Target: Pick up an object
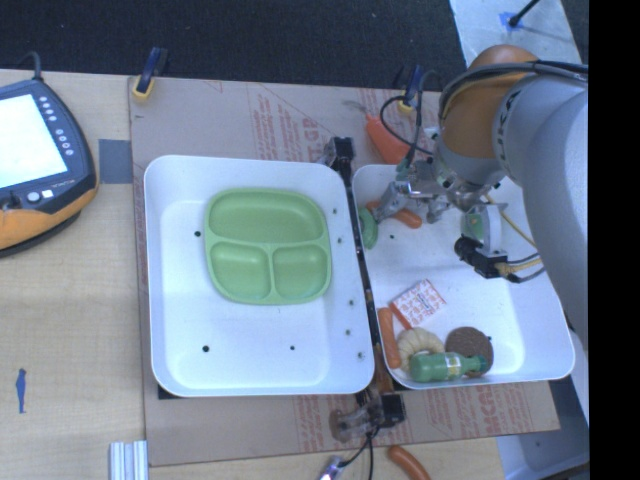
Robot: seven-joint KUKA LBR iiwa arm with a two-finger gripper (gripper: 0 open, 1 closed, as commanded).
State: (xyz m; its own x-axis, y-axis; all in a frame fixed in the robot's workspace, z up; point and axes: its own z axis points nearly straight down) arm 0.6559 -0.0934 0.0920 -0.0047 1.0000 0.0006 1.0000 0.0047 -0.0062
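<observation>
Two shallow white bins side by side on a cardboard-covered bench (250,118). Left white bin (180,348): a pale green three-compartment plastic tray (268,245) lying flat toward its far edge, slightly right of centre. Right white bin (530,353): candidates for picking gathered along the near edge — a green plastic bottle (447,367) on its side against the near rim, a dark brown round cookie-like disc (469,343) just behind it, a beige lumpy bread-like piece (417,341) to the disc's left, an orange carrot-shaped toy (389,335) by the near-left wall, and a small red-and-white packet (418,301) closer to the bin's centre. Small green rounded piece (368,229) against the left wall, and an orange-red oblong piece (399,217) near the far-left corner. Grey arm with an orange band (500,98) reaching in from the bench's right edge, wrist bent down over the right bin's far end. Two-finger gripper (412,200) low at the far-left corner, right beside the orange-red piece; finger spacing impossible to tell, nothing visibly pinched. Outside the bins: a teach pendant with a white screen (35,163) at the bench's left edge.
</observation>
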